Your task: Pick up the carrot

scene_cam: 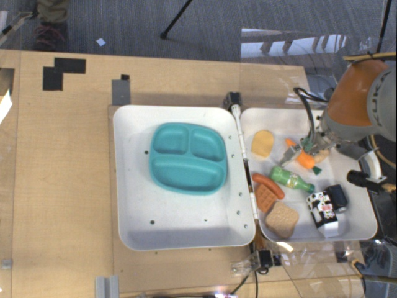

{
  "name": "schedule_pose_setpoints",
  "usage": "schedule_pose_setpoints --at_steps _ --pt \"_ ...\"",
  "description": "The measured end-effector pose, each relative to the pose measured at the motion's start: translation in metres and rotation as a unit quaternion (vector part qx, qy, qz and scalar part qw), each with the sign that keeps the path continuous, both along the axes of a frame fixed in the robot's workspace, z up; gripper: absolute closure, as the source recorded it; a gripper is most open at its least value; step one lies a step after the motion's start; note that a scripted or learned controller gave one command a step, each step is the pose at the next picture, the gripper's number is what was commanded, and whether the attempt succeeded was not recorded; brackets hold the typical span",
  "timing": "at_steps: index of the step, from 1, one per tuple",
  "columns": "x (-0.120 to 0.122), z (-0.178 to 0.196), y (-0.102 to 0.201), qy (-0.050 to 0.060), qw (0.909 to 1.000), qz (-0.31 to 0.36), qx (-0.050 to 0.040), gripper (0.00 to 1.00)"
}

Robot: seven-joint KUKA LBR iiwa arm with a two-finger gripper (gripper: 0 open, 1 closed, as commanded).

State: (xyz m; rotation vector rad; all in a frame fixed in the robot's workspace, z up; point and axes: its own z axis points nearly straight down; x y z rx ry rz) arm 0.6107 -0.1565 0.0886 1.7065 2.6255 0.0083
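Orange and short, the carrot (304, 159) lies in the right bin (366, 228), toward its far right part, with a bit of green at its near end. The claw (302, 148) is down right at it, coming in from the right under the grey arm (360, 104) with its orange band; its metal fingers seem to sit at the carrot's far-left end, but how wide they stand, and whether the carrot is truly between them, I cannot tell from this slant. The step in hand looks like the closing of the grasp. To do it well, I judge the fingers should straddle the carrot across its narrow width, near its middle rather than at a tip, and go low enough that the rounded body does not squirt out on closing. The green bottle (290, 179) lies just beside, nearer and to the left, so a straight-up lift would avoid nudging it. The yellow piece (262, 144), the sausage (268, 185), the waffle (267, 197) and the bread (281, 220) lie farther left and near, apart from the carrot. The teal tray (187, 158) sits in the left bin (133, 228) on the desk (62, 197).
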Motion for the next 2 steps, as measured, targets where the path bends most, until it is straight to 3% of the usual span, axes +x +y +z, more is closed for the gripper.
schedule_pose_setpoints --at_steps 1,2 --pt "0.004 0.014 0.001 -0.006 1.0000 0.001 -0.0003 1.00" --pt "-0.045 0.122 0.055 -0.002 0.9937 -0.112 0.0019 1.00"
